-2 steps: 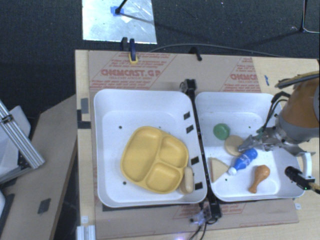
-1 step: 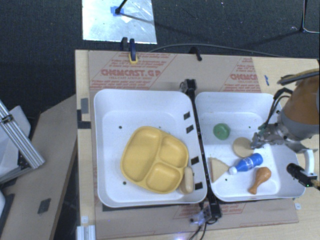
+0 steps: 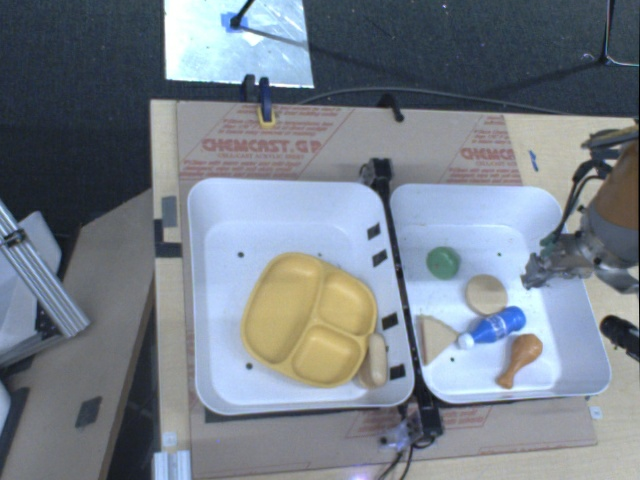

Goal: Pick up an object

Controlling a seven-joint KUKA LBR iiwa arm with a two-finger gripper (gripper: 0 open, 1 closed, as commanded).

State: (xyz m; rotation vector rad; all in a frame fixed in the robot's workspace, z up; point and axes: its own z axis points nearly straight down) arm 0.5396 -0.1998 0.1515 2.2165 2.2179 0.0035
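The gripper [image 3: 537, 271] hangs over the right edge of the right bin [image 3: 470, 206], its small grey tip pointing left into the bin; whether the fingers are open or closed cannot be told at this size, and nothing shows between them. Nearest to the tip, just to its left and slightly lower, lies a round tan cracker-like disc [image 3: 486, 293] on the bin floor, apart from the gripper. Directly below the disc lies a small blue bottle [image 3: 494, 327] on its side, white cap pointing left. Beside the cap sits a tan wedge-shaped slice [image 3: 434, 336], and below the bottle, towards the bin's front right corner, lies a brown toy drumstick [image 3: 520, 356]. A green ball [image 3: 443, 261] rests farther left, up from the disc.

Behind the gripper the arm [image 3: 615, 208] rises at the right, an orange band showing above the wrist.

In the left bin [image 3: 270, 208] a yellow divided plate [image 3: 310, 318] lies tilted across the floor, with a pale bread-like roll [image 3: 376, 359] touching its lower right corner. Both bins rest on a cardboard sheet on the table [image 3: 120, 268].
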